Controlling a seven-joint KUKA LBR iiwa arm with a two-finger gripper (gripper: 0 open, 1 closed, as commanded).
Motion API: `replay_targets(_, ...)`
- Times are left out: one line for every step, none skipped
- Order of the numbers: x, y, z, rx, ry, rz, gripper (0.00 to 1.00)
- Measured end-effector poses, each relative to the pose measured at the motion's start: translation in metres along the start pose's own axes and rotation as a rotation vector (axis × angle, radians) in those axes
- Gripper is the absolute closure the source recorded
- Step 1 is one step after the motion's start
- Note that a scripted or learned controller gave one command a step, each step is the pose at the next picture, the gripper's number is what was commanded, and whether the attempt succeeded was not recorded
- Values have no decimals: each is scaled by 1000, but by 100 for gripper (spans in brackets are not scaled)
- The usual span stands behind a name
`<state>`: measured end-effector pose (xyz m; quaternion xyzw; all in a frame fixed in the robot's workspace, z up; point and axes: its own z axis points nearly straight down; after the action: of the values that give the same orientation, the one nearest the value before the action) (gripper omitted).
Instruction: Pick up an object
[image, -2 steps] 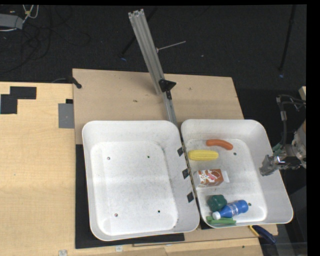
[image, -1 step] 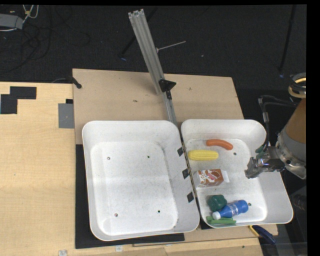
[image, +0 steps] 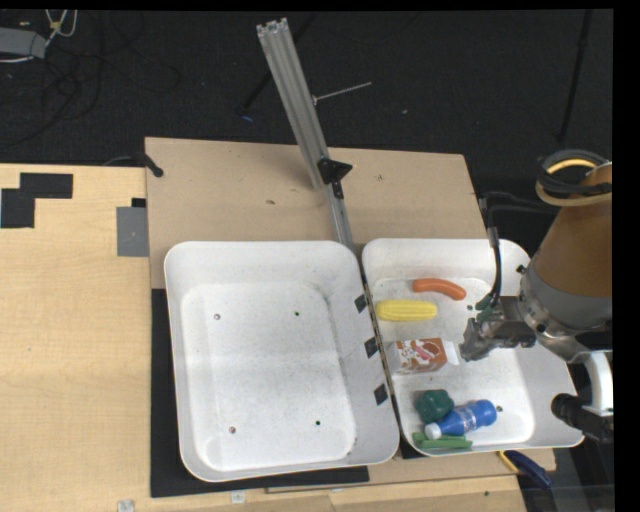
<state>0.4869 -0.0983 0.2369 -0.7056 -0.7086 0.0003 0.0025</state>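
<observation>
**A:** You are looking down on two bins. Starting nearest you, at six o'clock in the right bin (image: 545, 400), a blue bottle (image: 468, 417) is lying beside a dark green lump (image: 434, 404).

**B:** And above those?

**A:** A red-and-white packet (image: 420, 354) is sitting mid-bin, then a yellow corn cob (image: 406, 311), then an orange sausage (image: 439, 288) farthest from you. The left bin (image: 200, 270) is lying to their nine o'clock.

**B:** Where is the gripper (image: 478, 338) hanging?

**A:** Over the right bin, at three o'clock from the packet and just beside it. Whether it is apart or together, you cannot tell; the dark wrist is masking it. Nothing is showing in its grasp.

**B:** So which object is closest?

**A:** I am judging the packet, lying at nine o'clock from the tool. The corn is sitting at about ten o'clock, its long axis running nine to three, so you would be closing across it from twelve to six. The bottle is lying at six o'clock, tilted slightly.
</observation>
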Motion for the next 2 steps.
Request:
replay_targets(55, 18, 0, -1, 0, -1, 100)
replay_targets(99, 17, 4, 1, -1, 0, 100)
